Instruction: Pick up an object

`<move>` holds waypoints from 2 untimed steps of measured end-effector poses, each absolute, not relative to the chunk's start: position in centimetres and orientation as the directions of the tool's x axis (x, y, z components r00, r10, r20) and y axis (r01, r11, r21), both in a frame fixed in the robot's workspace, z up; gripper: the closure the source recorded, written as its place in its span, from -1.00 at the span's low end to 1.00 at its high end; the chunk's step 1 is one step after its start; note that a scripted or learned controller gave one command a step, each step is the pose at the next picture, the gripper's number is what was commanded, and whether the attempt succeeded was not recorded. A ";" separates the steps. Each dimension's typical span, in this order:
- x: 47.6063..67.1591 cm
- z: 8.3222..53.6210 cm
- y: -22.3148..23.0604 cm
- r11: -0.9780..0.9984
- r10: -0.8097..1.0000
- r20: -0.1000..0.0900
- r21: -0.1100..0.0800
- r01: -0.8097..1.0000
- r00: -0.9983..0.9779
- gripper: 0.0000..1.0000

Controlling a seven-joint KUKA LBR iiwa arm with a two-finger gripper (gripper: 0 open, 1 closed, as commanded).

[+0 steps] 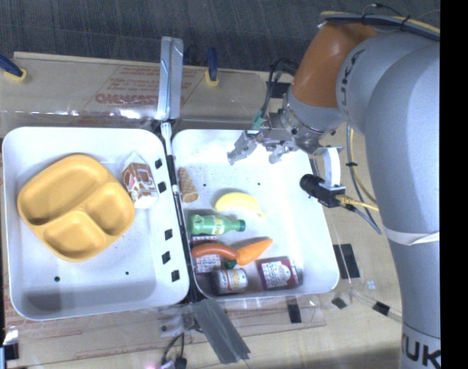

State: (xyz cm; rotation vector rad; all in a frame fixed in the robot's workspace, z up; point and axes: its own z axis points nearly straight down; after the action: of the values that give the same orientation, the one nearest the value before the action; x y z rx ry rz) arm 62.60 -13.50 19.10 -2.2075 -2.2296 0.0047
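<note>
My gripper (258,151) hangs over the back of the right bin (310,229), open, with nothing between its fingers. In front of it and lower in the bin lie a yellow lemon-like piece (238,203), a green bottle (213,224), an orange carrot (253,249), a red sausage-like item (212,250), a small jar (232,280) and a red-labelled packet (277,272). A brown cone (187,184) rests against the bin's left wall.
The left bin (34,283) holds a yellow divided tray (74,204) and a small wrapped snack (140,181) near the divider. The arm's grey body (395,129) fills the right side, with cables beside it.
</note>
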 end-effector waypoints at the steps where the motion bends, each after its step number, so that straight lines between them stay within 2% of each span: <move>1: 58.7 11.4 -14.4 0.617 0.787 0.002 -0.002 0.787 -0.617 -1.00; 2: 59.0 9.2 -15.8 0.659 0.752 0.004 -0.003 0.752 -0.659 -1.00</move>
State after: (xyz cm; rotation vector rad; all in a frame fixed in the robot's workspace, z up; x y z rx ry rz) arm 59.04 -15.80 9.19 -1.2953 -2.8571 0.0012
